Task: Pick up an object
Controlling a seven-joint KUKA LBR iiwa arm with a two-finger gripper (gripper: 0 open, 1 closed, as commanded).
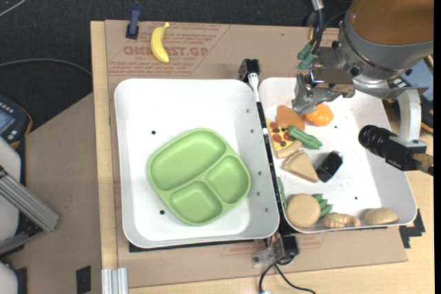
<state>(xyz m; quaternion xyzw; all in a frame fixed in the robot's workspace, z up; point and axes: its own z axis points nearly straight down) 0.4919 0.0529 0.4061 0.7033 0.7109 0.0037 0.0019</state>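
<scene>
Nearest you, along the near edge of the right bin (406, 197), you had a round tan bun (303, 210) with a bit of green beside it, then a peanut-shaped piece (339, 220) and a pale oval one (380, 216) lined up to its right; just beyond those sat a tan wedge (299, 166) touching a small black block (329, 165); in the left bin (134, 148) a green three-compartment plate (198, 175) lay by itself toward the near side; farther back in the right bin you could see a pizza slice (281, 137) against the left wall, a green pod (304, 139) lying across it, an orange carrot-like piece (291, 118) and an orange fruit (319, 115); the gripper (305, 104) was down right at that fruit and carrot, but whether it was open, closed or grasping anything could not be told; farthest off, on the cardboard (207, 45) behind the bins, lay a yellow banana (160, 42) beside a small blue clip (133, 21).
</scene>
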